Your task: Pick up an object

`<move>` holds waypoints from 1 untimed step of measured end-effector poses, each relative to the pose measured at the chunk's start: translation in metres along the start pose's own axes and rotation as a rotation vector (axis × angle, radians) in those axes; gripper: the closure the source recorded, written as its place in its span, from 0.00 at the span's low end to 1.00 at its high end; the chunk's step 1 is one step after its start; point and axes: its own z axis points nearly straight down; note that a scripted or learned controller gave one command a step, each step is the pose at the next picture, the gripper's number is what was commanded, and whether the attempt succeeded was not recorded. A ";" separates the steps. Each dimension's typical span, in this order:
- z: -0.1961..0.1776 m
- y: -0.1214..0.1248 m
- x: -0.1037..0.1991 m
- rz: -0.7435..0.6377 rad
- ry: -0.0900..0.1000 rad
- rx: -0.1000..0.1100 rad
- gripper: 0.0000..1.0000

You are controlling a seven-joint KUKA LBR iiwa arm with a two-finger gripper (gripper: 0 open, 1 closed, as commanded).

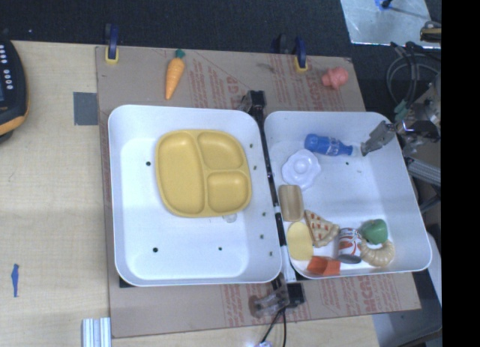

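Nearest us: orange wedge (324, 266), can (347, 243), donut (377, 254) along right bin (390, 188) front edge. Gripper (375, 140) at far-right rim beside blue bottle (327, 145); we can't tell finger state.

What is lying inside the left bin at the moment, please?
Inside the left bin lies a yellow divided plate with three compartments, all bare, and a small clear object at the plate's lower edge. Whatever sits under the plate is covered.

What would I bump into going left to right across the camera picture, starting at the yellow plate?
Yellow plate → white toy → blue bottle → gripper
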 end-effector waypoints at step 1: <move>0.053 -0.062 -0.022 0.004 0.002 0.009 0.00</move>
